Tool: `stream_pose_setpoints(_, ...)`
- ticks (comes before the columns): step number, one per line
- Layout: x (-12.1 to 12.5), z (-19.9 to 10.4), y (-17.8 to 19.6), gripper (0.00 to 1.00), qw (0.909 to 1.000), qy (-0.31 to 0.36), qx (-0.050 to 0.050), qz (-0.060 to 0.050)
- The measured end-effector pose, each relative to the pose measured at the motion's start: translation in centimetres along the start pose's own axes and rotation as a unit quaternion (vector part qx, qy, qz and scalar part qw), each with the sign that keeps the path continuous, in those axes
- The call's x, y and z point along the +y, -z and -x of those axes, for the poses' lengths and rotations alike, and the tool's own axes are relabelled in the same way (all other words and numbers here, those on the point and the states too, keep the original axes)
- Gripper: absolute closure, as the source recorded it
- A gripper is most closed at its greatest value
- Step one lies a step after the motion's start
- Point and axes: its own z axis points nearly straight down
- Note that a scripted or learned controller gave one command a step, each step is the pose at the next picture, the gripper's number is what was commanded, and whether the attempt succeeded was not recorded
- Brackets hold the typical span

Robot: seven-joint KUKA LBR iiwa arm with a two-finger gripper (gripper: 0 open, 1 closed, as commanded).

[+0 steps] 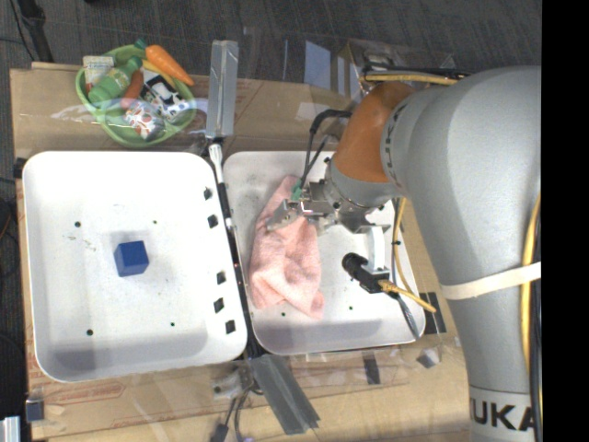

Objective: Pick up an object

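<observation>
Because the pink cloth (287, 258) in the right bin (368, 325) is soft and crumpled, it may slip or only unfold when lifted. At its far end are the jaws; spread or pressed together, I cannot tell. A blue cube (132, 258) lies in the left bin (55, 201), and a green bowl (138, 99) stands farther, neither in the way.

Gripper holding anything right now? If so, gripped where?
Cannot tell. The gripper is down at the upper edge of the pink cloth in the right bin, but the view doesn't show an actual grasp.
</observation>
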Motion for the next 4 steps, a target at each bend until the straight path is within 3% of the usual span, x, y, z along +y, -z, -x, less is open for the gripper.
stream_pose_setpoints(1,1.9,2.8,0.1,0.00,0.9998,0.019,-0.001,0.002)
stream_pose_setpoints(2,4.5,5.3,0.2,0.00,0.9957,0.093,-0.001,0.003)
stream_pose_setpoints(3,4.6,5.0,1.3,1.00,0.9953,0.097,-0.001,0.003)
stream_pose_setpoints(4,5.6,2.2,9.9,1.00,0.9725,0.233,-0.002,0.003)
